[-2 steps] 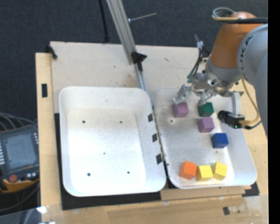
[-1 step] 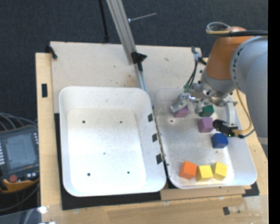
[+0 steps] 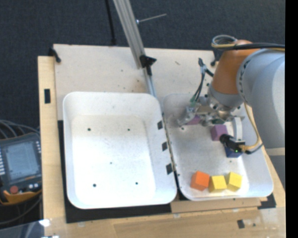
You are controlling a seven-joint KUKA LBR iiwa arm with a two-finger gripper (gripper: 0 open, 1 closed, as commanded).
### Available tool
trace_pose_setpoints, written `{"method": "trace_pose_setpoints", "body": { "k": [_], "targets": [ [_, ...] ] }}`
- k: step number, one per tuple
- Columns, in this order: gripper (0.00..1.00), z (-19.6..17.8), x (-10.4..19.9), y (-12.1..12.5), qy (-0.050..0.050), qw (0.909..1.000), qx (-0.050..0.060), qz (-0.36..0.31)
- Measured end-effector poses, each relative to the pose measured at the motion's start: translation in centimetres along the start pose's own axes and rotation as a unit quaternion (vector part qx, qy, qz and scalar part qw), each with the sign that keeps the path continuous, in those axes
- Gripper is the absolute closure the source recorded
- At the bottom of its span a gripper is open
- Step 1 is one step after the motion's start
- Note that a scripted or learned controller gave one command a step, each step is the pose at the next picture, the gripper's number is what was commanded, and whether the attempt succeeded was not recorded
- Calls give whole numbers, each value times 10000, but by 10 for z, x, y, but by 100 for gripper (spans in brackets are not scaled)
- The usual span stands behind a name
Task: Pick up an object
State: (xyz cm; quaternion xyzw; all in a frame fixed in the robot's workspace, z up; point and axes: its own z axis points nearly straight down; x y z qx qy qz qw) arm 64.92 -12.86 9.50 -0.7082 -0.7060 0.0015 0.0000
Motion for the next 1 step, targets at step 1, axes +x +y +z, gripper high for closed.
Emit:
{"method": "trace_pose_setpoints", "body": {
  "k": [1],
  "targets": [
    [100, -14, -1, 2, 2, 10000, -34, 20]
  ]
}}
